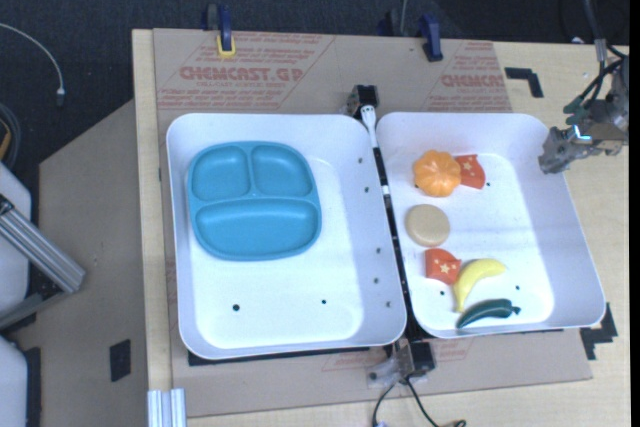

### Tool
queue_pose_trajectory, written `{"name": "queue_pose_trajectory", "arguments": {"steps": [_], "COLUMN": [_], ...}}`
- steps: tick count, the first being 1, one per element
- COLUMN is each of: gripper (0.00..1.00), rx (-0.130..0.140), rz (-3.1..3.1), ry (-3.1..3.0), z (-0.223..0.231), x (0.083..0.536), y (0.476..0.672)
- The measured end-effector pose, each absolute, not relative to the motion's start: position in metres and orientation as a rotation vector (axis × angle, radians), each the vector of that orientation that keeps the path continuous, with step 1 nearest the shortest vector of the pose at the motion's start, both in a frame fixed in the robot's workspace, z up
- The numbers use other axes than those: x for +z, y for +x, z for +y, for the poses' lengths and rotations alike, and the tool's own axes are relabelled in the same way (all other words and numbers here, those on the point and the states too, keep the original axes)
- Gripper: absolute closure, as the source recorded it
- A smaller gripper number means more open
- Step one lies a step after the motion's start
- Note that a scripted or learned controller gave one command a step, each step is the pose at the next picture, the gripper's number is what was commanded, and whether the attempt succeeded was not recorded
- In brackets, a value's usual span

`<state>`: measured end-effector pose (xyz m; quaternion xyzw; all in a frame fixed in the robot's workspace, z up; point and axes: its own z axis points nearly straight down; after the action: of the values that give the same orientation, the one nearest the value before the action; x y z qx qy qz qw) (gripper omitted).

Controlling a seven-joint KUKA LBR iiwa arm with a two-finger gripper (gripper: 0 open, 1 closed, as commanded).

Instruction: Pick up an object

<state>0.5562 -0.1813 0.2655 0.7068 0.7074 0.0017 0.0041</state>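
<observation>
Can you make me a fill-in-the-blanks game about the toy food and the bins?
1. The blue plate lies in the ____ bin.
2. The plate has ____ compartments.
3. The banana lies between a red piece and a ____ vegetable.
4. The pincer is near the right bin's ____ edge.

Missing words: left; three; green; right
</observation>
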Motion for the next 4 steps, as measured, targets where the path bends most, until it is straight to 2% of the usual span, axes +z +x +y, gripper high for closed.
{"name": "queue_pose_trajectory", "arguments": {"steps": [4], "gripper": [1.00], "rx": [0.004], "rz": [2.227], "ry": [2.214], "z": [0.019], "x": [0.263], "y": [0.604]}}
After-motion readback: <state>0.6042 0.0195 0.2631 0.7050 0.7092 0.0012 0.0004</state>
